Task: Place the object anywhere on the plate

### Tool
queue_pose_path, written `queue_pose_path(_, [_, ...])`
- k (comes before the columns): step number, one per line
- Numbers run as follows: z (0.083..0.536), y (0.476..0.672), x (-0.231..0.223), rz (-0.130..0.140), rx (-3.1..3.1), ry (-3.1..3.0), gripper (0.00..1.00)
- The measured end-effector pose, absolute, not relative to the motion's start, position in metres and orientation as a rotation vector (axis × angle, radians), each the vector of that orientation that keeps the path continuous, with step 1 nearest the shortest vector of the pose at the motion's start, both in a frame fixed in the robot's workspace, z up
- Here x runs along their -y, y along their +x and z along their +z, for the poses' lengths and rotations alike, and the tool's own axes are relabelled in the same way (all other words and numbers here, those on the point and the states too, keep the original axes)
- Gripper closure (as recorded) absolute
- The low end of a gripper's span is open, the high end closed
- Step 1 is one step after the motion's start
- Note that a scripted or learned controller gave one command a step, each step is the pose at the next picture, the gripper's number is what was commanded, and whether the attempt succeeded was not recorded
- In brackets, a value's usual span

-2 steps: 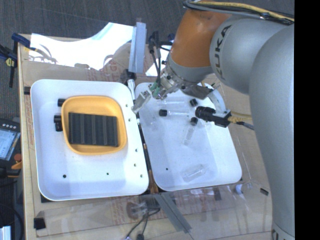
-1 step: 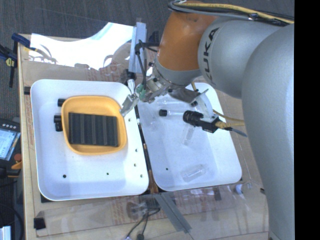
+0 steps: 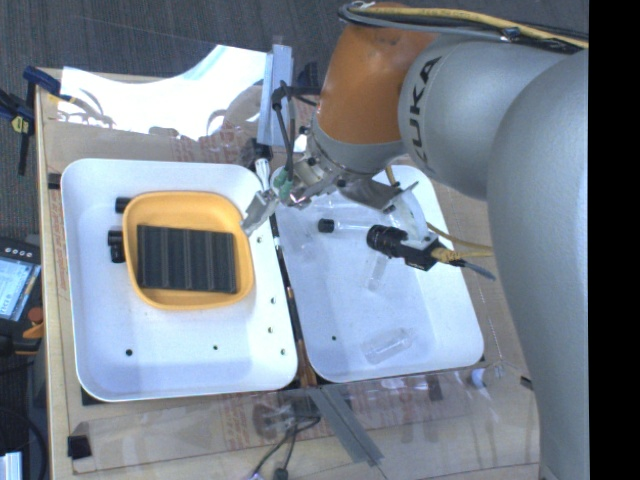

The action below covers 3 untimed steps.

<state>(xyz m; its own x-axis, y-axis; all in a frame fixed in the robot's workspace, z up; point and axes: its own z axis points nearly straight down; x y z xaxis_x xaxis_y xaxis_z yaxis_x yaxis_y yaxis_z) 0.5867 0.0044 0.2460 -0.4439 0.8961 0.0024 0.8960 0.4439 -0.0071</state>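
Yellow plate (image 3: 186, 205), L bin (image 3: 150, 363): ribbed black slab (image 3: 187, 258).

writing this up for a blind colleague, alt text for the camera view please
A dark ribbed block lies on a yellow plate in the left white bin. The grey and orange arm reaches in from the right, its pincer by the seam between the bins, close to the plate. A small black piece lies in the right bin.

One fixed camera looks down at a slant from above the bench (image 3: 180, 423) — left bin (image 3: 170, 363) at frame left, right bin (image 3: 345, 308) centre — arm (image 3: 500, 98) close, upper right.
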Motion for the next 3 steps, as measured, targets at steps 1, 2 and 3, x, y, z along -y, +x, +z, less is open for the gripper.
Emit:
queue_pose_path(1, [0.234,0.604,0.018,0.002,2.713,-1.583,0.0])
queue_pose_path(2, [0.248,0.591,-0.025,0.003,2.748,-1.516,0.0])
queue_pose_path(3, [0.246,0.59,-0.02,0.004,2.741,-1.528,0.0])
